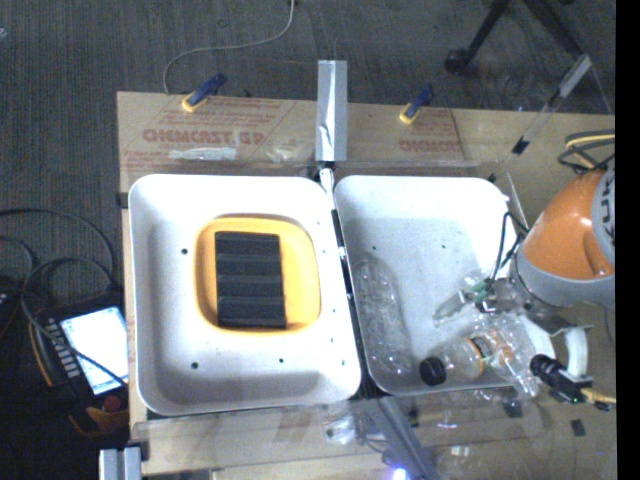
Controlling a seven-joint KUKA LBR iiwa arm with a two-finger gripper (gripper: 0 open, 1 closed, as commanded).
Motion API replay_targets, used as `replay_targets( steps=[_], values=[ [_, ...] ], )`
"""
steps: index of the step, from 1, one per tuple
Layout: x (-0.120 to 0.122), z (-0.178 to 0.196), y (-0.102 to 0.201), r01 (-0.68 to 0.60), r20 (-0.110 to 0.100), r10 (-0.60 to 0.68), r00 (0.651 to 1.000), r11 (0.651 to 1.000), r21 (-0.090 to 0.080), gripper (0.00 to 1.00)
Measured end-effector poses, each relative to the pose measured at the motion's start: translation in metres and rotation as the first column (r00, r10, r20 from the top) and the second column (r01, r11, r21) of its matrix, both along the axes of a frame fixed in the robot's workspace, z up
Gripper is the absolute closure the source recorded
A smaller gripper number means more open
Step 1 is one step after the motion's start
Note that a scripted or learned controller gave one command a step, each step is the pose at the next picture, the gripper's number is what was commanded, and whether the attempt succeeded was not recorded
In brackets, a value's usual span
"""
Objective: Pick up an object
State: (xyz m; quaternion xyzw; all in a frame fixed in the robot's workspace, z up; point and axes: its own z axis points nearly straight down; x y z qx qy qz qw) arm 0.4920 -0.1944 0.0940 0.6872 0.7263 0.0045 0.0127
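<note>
The arm hangs over the right bin's near right corner, its claw's state impossible to tell, beside a clear bottle lying there, so the approach seems in hand and the next move calls for closing squarely on that bottle

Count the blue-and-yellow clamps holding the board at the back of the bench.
2. One clamp sits at the board's back edge above the left bin; the other clamp sits above the right bin. The arm may hide more at the right.
</note>
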Motion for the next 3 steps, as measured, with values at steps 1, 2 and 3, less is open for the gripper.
replay_targets(
  steps=[1,2,3],
  values=[
    [0.009,-0.001,-0.001,-0.309,-0.008,0.309,0.951,0.951,-0.003,1.00],
    [0.095,0.055,0.042,-0.234,-0.025,0.235,0.972,0.972,0.009,1.00],
    [0.128,0.090,0.099,-0.044,-0.027,0.045,0.999,0.999,0.008,1.00]
  ],
)
